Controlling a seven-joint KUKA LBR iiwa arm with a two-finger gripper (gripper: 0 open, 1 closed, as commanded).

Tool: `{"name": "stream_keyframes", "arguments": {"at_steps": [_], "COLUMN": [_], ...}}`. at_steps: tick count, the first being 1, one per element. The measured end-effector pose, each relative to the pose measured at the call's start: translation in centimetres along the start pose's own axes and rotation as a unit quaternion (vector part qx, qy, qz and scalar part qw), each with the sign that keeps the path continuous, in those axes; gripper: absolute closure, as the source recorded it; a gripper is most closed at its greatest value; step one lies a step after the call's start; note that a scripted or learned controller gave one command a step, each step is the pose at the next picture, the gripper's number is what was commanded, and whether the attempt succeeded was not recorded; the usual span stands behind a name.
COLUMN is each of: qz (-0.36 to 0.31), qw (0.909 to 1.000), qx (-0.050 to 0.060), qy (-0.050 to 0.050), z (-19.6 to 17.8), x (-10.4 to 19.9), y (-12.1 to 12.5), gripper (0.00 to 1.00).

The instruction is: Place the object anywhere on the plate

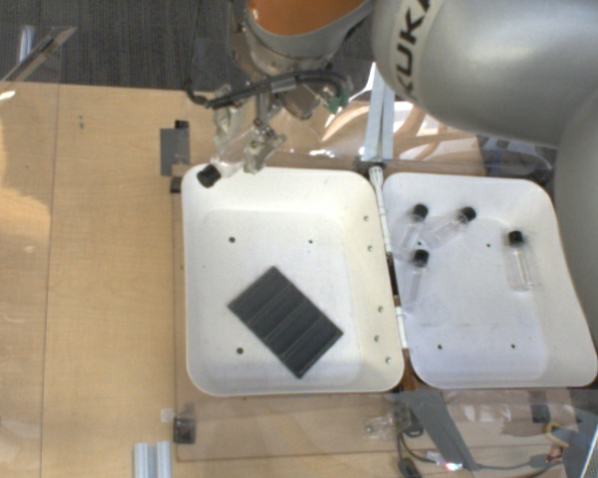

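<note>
**Gripper above the left bin's far corner, vial at its tips**

Your gripper point(241, 155) hangs over the far left corner of the left bin point(209, 366). Its clear fingers point(225, 147) look nearly closed around a small clear vial with a black cap point(208, 175), though the glare makes the hold uncertain. The plate point(285, 321), a dark, flat, ribbed rectangle, lies turned at an angle near the bin's middle, well apart. The vial is smooth, round plastic; it could slip free, or roll off the ribs once released. More capped vials point(431, 233) lie in the right bin point(568, 366).
</note>
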State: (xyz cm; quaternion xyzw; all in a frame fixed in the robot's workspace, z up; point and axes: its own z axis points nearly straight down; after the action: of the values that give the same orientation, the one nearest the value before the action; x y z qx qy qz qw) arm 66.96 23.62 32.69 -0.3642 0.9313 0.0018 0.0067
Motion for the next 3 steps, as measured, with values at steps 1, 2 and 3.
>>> {"name": "stream_keyframes", "arguments": {"at_steps": [1, 2, 3], "qz": [0.001, -0.021, -0.107], "qw": [1.0, 0.9998, 0.9943], "qx": [0.001, -0.001, 0.0], "qy": [-0.006, 0.002, 0.001], "z": [-1.4, 10.8, 9.6], "x": [-0.2, 0.6, 0.6], "y": [0.0, -0.4, -0.6], "gripper": [1.0, 1.0, 1.0]}}
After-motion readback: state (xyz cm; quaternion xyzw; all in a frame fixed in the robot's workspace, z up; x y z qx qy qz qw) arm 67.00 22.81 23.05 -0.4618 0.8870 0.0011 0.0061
